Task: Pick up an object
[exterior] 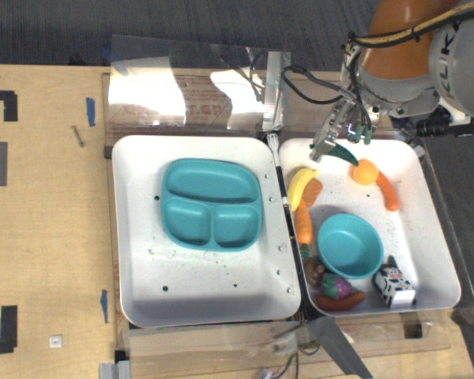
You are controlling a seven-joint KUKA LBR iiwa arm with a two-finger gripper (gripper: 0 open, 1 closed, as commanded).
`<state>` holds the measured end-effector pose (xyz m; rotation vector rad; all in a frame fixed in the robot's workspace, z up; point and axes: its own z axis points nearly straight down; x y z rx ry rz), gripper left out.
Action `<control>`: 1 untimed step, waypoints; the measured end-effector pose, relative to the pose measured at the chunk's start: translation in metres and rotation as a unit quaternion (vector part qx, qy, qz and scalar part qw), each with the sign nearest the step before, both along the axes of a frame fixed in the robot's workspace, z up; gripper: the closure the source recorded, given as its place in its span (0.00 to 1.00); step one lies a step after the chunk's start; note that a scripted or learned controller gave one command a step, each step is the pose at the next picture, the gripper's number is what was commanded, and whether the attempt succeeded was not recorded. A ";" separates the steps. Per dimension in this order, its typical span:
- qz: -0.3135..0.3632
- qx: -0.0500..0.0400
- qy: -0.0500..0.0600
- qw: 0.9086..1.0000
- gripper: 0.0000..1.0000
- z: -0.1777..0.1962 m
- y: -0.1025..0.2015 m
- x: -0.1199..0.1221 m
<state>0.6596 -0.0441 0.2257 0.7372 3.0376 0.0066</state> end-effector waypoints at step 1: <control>0.072 -0.001 0.002 0.997 1.00 0.033 0.019 -0.010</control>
